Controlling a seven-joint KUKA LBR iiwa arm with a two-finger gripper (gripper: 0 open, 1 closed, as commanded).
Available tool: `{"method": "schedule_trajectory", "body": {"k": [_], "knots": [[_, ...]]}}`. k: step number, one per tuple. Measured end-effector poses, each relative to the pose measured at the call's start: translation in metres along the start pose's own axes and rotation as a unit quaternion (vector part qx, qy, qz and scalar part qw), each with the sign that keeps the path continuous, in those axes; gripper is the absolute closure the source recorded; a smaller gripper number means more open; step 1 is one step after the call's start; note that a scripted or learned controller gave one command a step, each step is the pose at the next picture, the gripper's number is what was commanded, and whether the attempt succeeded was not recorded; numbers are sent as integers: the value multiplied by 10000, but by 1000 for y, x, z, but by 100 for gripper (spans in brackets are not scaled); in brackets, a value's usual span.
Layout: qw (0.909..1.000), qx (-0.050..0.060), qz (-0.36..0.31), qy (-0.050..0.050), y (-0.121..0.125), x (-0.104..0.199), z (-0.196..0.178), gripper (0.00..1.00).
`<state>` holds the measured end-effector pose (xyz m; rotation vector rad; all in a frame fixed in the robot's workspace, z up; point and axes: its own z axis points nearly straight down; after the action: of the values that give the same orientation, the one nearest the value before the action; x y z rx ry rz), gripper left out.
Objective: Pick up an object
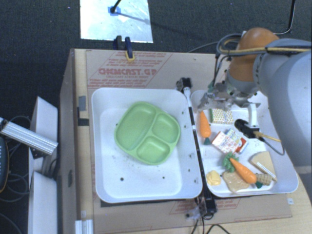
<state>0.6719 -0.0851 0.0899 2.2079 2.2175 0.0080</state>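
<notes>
Camera view: the tool [225,103] is seen at the upper right, above a carrot [204,125]; its state cannot be told.

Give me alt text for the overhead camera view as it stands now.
The grey arm's hand hangs over the far end of the right bin, which holds two toy carrots, a small box and other play food. The left bin holds a green divided plate.

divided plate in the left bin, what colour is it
Light green plate, seen in the camera view.
</notes>
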Motion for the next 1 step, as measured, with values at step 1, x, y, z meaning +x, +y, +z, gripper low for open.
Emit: {"method": "schedule_trajectory", "body": {"k": [1], "knots": [[10000,-36,-12,-11,2,-1,-12,100]]}}
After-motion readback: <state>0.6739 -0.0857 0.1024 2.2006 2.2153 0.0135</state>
